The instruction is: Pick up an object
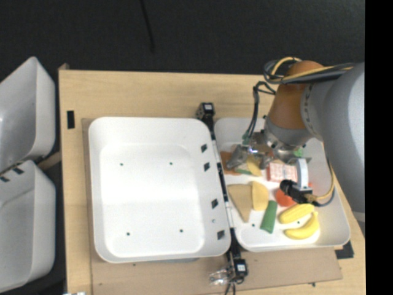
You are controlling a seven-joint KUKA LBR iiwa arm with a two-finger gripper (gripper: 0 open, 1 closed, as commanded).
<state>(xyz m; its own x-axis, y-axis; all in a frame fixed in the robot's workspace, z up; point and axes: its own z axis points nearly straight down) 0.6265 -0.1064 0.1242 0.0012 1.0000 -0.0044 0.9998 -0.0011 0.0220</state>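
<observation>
- I see the gripper (253, 155) down in the right bin (331, 235), at its upper left part, with the grey arm (334, 112) and orange band (288, 103) above it coming in from the right.
- I cannot tell how far the gripper is parted or whether it has anything; its tip is lost among the toys.
- The clutter crowds it: a brown piece (235, 158) just to its left, a red-and-white carton (284, 172) to its right, a small green bit (253, 172) just below.
- Nearer the camera lie a tan wedge (241, 200) and a pale yellow wedge (260, 195), touching side by side, narrow ends toward the near rim.
- A green stick (268, 216) lies beside them, its long axis running from upper right to lower left.
- Two yellow bananas (299, 221) sit in the near right corner, long axes roughly across the bin, with a red piece (284, 196) just above them.
- The left bin (150, 189) sits alongside, the two touching along black clips (215, 183).
</observation>
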